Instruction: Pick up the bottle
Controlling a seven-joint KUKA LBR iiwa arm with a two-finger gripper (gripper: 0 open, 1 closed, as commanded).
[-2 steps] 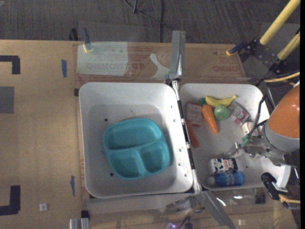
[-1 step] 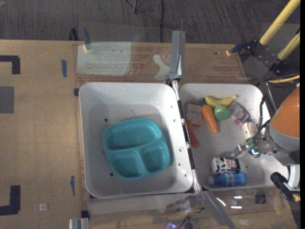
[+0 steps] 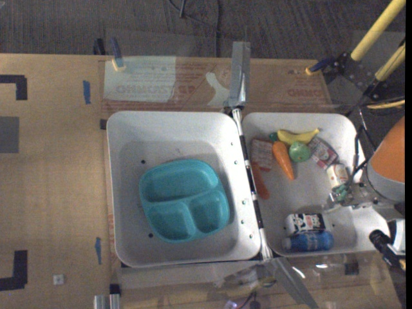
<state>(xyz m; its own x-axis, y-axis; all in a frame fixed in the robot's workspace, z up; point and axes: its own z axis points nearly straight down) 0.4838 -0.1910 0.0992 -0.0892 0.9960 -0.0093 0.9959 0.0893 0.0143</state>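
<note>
Cardboard-brown worktop (image 3: pixel 51 192) carries two shallow white bins side by side, with dark carpet beyond. Far to the gripper's left, the left white bin (image 3: pixel 129 134) holds a teal plastic tray with three compartments (image 3: pixel 185 199). Nearer, in the right white bin (image 3: pixel 344 234), lie a thin red stick (image 3: pixel 259 182), an orange toy carrot (image 3: pixel 283 160), a yellow toy banana (image 3: pixel 297 136) and a small green round piece (image 3: pixel 299 150). The blue plastic bottle (image 3: pixel 310 241) lies on its side, below and to the left of the gripper, touching a black-and-white carton (image 3: pixel 305 223) just above it. The gripper (image 3: pixel 347 193) sits at the right bin's right side, above the bottle; whether it is parted or closed cannot be told, and nothing visibly sits in it. A good pick would probably descend across the bottle's narrow width, clear of the carton.
</note>
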